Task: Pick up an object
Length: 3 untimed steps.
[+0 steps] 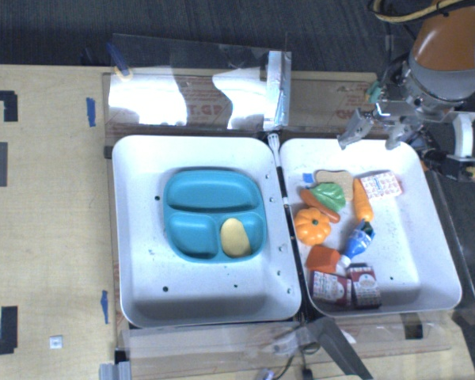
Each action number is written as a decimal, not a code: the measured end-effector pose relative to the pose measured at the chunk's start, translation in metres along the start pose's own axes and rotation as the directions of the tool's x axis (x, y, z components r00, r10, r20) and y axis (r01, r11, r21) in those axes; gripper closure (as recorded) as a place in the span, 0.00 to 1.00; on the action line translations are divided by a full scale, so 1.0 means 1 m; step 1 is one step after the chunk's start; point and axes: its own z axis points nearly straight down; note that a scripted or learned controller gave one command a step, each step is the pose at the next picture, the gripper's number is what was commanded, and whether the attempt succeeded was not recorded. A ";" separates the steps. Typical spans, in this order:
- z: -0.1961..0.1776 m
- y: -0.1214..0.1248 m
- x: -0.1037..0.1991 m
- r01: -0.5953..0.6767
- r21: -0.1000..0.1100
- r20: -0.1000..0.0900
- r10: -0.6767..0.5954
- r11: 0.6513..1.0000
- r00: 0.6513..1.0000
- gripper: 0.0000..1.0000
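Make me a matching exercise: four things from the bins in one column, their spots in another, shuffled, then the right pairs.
Things:
1. yellow lemon
2. orange pumpkin
3. carrot
4. tool

Places:
A. above the right bin's far rim
B. in the blue tray, left bin
C. right bin, beside the green leafy piece
D. right bin, under the red-and-white packet

Pairs: 1-B, 2-C, 3-D, 4-A

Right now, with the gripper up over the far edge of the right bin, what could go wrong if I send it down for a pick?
1. The gripper, fingers spread, hangs near the right bin's far rim; a straight descent may strike it.
2. The pumpkin, green leaf and carrot lie crowded, so fingers could nudge neighbours or pinch two.
3. The small bottle lies tilted against the cartons; it may slip.
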 end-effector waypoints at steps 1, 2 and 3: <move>0.149 -0.032 -0.010 0.146 0.009 -0.002 -0.146 0.989 0.989 0.00; 0.178 -0.036 -0.033 0.066 -0.013 0.000 -0.066 0.998 0.998 0.00; 0.178 0.036 -0.032 0.089 -0.013 0.002 -0.089 0.996 0.996 0.00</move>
